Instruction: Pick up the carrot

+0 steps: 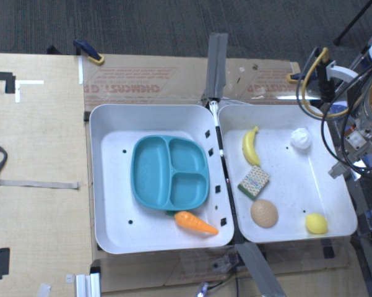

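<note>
Two bins before my reach, seen from above.
Left bin (105, 184): carrot (195, 223) lying just below the teal divided plate (170, 172). Right bin (334, 197): banana (250, 146), sponge (254, 182), egg (263, 213), lemon (316, 223). My gripper's state: cannot tell.

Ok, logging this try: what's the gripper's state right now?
Gripper: cannot be told, at the right edge by the right bin. The carrot lies in the left bin.

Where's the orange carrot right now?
The orange carrot lies in the left white bin, near its front edge, just below the teal divided plate.
</note>
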Tool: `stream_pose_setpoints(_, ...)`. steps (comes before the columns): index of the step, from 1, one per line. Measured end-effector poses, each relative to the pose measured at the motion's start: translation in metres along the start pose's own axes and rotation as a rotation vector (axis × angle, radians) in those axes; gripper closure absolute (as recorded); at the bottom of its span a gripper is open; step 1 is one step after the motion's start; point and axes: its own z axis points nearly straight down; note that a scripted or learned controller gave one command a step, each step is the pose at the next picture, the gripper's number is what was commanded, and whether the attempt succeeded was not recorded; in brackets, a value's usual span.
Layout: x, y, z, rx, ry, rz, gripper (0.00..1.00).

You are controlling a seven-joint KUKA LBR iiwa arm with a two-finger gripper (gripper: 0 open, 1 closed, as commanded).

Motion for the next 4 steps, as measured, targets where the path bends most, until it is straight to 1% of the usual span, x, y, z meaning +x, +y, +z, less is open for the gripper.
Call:
stream_pose_setpoints(1, -0.021, -0.005, -0.037, 0.002, 0.003, -0.501, 1.0)
stream_pose_setpoints(2, -0.014, -0.034, -0.028, 0.005, 0.004, -0.761, 1.0)
stream_pose_setpoints(3, 0.026, -0.009, -0.015, 0.006, 0.007, -0.784, 1.0)
stream_pose_setpoints(4, -0.002, 0.034, 0.019, 0.003, 0.002, -0.785, 1.0)
